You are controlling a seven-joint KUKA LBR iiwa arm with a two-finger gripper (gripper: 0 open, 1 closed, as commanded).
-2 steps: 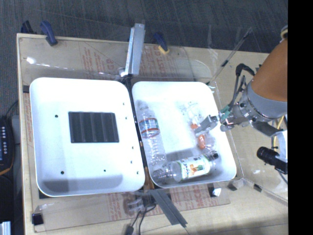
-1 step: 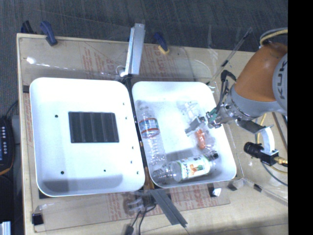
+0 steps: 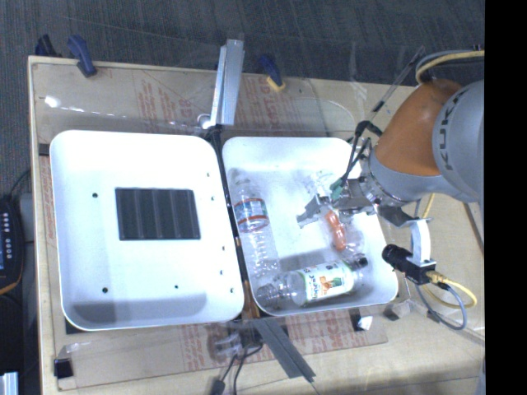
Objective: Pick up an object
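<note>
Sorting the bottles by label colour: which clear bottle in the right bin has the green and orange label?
The bottle along the near wall, lying crosswise with its dark cap pointing right. The other bottle, beside the divider, lies lengthwise and wears a red and blue label.

The pale wooden bench (image 3: 115,348) bears two shallow white plastic bins side by side — the right-hand bin (image 3: 280,151) lies directly beneath the fingers (image 3: 311,212), the left-hand bin (image 3: 132,307) well apart from them. Blue clamps (image 3: 81,54) grip the bench's far edge.
</note>
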